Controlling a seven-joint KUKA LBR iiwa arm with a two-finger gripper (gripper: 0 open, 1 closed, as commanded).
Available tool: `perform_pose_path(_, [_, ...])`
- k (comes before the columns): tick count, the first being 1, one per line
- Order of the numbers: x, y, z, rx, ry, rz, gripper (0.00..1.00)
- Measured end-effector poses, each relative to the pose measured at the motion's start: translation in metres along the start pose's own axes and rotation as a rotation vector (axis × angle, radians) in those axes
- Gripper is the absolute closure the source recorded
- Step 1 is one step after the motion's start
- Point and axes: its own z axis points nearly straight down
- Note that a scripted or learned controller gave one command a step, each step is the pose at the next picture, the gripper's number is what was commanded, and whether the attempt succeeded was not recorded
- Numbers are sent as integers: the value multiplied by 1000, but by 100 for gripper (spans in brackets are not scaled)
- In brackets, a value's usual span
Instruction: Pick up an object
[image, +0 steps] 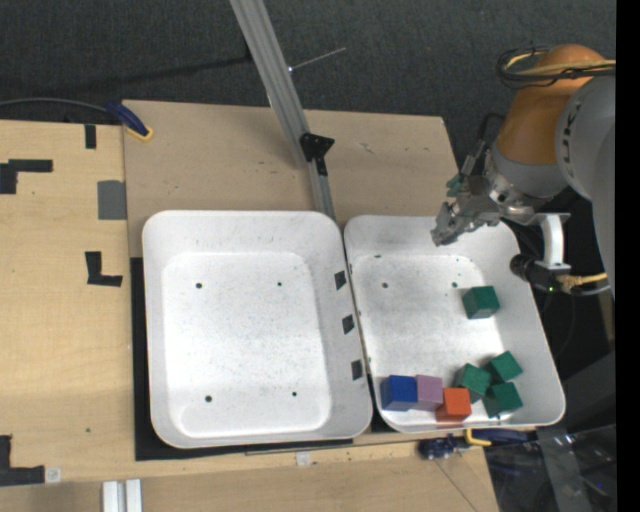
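From the overhead camera I see the end effector (447, 229) poised over the far rim of the right bin (400, 250) — whether it is open or closed I cannot tell, and I see nothing in its grasp. A lone green block (481, 301) lies just below it. Well below, along the bin's near edge, sit a blue block (400, 391), a purple block (429, 390), an orange block (456, 402) and three more green blocks (489, 380) — clustered together. The left bin (240, 230) lies well off to its left on the bench (60, 330).
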Motion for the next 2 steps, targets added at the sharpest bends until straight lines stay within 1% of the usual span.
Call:
perform_pose_path(1, [1,1,-30,3,1,1,100])
perform_pose_path(2, [60,-14,-33,5,3,-4,100])
